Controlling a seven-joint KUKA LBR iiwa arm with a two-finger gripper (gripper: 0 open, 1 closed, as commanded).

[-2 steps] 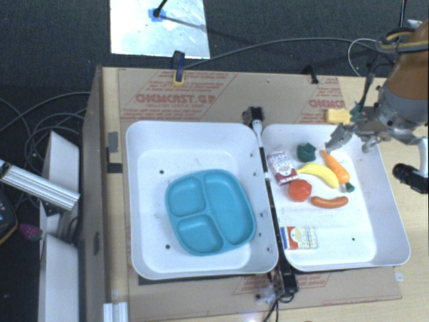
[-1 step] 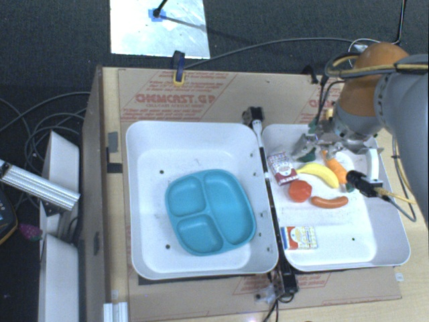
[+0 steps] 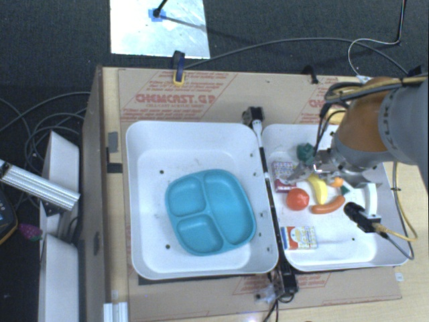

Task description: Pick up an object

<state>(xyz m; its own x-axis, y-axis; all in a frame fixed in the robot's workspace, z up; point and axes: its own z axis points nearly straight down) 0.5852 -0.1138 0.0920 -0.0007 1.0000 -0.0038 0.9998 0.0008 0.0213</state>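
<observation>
A grey KUKA arm with an orange band reaches in from the right over the right-hand white bin, its gripper low above a cluster of toy food near the bin's middle. How far the jaws stand apart cannot be told from this slanted overhead view, and nothing can be seen held between them. Just below the gripper lies a yellow banana, with a red tomato beside it to the left and an orange sausage-shaped piece just under it. A small green object sits toward the bin's back, close by the wrist, and a pale printed packet lies against the bin's left wall. Nearer the front, apart from the cluster, rests a small carton printed in red, white and yellow. A black cylindrical part with a yellow cable hangs over the bin's right side. The left-hand white bin holds a blue divided plate, three compartments, lying slightly turned near the bin's centre. Both bins rest side by side on a cardboard sheet with red lettering, laid over the bench, with dark carpet beyond it and a silvery square sheet on the floor at the top of the view
</observation>
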